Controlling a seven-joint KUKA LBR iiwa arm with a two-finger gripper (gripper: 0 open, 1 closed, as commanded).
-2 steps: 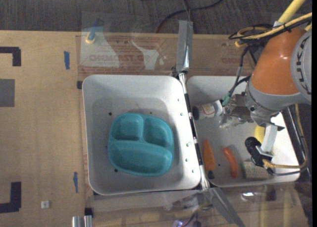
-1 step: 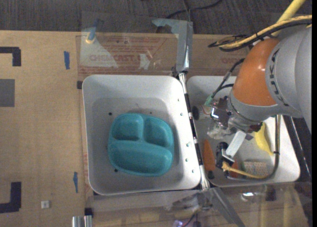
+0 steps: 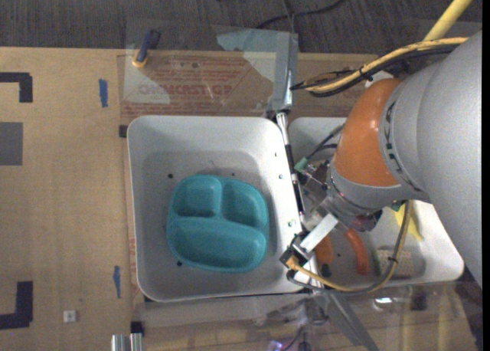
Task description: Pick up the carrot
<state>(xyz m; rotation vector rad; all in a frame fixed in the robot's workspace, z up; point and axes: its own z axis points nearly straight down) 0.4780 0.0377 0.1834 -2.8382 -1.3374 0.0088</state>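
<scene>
The carrot (image 3: 357, 252) is an orange strip lying in the right bin (image 3: 448, 261), near its front edge. A second orange piece (image 3: 325, 250) shows just left of it; I cannot tell whether it is part of the same carrot. My gripper (image 3: 341, 241) hangs low over this spot, under the grey wrist and orange band, which hide most of it. Whether it touches the carrot is hidden.
The left bin (image 3: 153, 150) holds a teal divided plate (image 3: 218, 223). In the right bin a yellow thing (image 3: 410, 223) and a pale object (image 3: 407, 262) lie right of the carrot. The arm covers most of the right bin. The divider between the bins runs close to the wrist's left.
</scene>
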